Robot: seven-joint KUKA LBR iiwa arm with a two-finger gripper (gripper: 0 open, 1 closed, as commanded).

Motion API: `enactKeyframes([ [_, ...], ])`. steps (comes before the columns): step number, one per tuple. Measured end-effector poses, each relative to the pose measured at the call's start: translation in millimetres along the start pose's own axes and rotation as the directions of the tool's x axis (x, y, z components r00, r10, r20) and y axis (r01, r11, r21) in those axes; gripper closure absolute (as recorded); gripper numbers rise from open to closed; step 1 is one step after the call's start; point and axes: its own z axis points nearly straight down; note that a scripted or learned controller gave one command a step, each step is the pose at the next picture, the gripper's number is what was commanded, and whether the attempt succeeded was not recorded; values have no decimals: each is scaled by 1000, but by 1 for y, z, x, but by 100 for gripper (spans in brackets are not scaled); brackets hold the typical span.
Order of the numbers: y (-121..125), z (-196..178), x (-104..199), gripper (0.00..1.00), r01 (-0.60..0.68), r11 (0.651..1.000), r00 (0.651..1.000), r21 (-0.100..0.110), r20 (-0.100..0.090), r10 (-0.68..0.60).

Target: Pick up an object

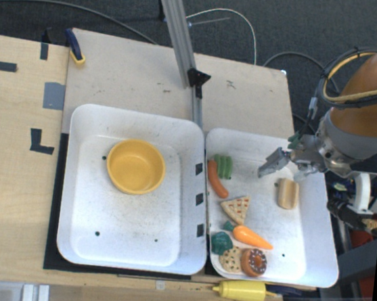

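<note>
The right bin [297, 262] holds several toy foods: a green piece [223, 166], a red sausage [216, 179], a pizza slice [237, 207], an orange carrot [253, 238], a teal piece [221, 242], a waffle cookie [232, 259], a chocolate donut [254, 262] and a tan bread roll [286, 194]. My gripper [287, 170] hangs over the far right part of this bin, just beyond the bread roll. Its fingers are spread open and nothing sits between them.
The left bin [76, 235] holds a yellow bowl [136, 166]. A yellow mustard bottle [243, 291] lies on the bench in front of the right bin. A slanted metal pole [179, 33] rises behind the bins, with cables behind it.
</note>
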Motion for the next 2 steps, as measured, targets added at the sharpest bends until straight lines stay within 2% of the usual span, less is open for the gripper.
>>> enactKeyframes([
  [1,0,0,0,0,0,1000,1000,0,0,0],
  [2,-2,44,-4,0,-2,1000,1000,4,1,2],
])
